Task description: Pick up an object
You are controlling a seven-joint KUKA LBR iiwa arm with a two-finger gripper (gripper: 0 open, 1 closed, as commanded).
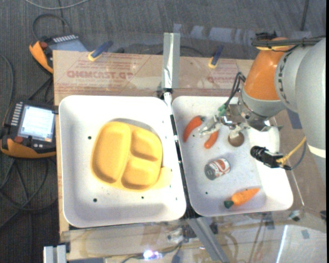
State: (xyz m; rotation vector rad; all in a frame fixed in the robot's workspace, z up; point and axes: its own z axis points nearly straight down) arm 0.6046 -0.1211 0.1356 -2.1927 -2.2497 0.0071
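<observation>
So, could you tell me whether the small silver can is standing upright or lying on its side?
On its side: the small silver can lies in the right white bin, its round end facing the camera.

Wooden bench [71, 75], two white bins side by side, left bin [76, 163], right bin [273, 193]

A: What can't you make out here?

B: The gripper [218, 124] is small and cluttered; whether anything sits between its tips is beyond telling.

A: And the arm [295, 75]?

B: Cut off by the right edge. It also covers the far right corner of the right bin [273, 201].

A: Anything else?

B: The small brown thing [236, 139] beside the wrist is too small to name.
</observation>
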